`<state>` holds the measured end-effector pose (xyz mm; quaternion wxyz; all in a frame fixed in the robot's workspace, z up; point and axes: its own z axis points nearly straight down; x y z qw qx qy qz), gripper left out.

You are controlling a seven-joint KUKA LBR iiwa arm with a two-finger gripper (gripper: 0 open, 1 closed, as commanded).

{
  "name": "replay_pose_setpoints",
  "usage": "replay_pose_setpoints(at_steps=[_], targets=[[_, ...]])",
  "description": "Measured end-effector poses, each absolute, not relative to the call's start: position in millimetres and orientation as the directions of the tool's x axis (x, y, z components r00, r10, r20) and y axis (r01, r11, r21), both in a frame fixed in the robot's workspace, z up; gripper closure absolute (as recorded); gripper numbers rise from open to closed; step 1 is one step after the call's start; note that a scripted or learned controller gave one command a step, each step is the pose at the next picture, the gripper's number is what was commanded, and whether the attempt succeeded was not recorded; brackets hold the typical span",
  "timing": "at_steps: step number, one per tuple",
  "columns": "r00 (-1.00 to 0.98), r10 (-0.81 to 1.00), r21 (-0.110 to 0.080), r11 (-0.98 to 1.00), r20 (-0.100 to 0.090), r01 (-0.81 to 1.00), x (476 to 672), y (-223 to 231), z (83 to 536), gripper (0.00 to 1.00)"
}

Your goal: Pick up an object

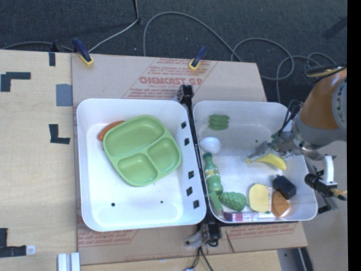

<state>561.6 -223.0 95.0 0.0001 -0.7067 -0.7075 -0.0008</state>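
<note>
Jaws [264, 149] low in right bin [242, 110], tips just beside banana [273, 161]; grip state unclear.

Two white bins [90, 168] hold one green tray [142, 149] (divided) and one banana [271, 161].

An orange thing [110, 127] in the left bin lies mostly hidden under the green divided tray [142, 149], only its edge showing at the tray's upper left. The arm [326, 109] is cut off at the right of the frame. The gripper [266, 149], by the banana [271, 161], is too small and blurred to read. The label strip [243, 215] at the right bin's lower wall is illegible.
</note>
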Motion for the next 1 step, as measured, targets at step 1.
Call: replay_pose_setpoints(at_steps=[1], targets=[[-0.002, 1.0, 0.004, 0.002, 0.002, 1.0, 563.0, -222.2, 105.5, 1.0]])
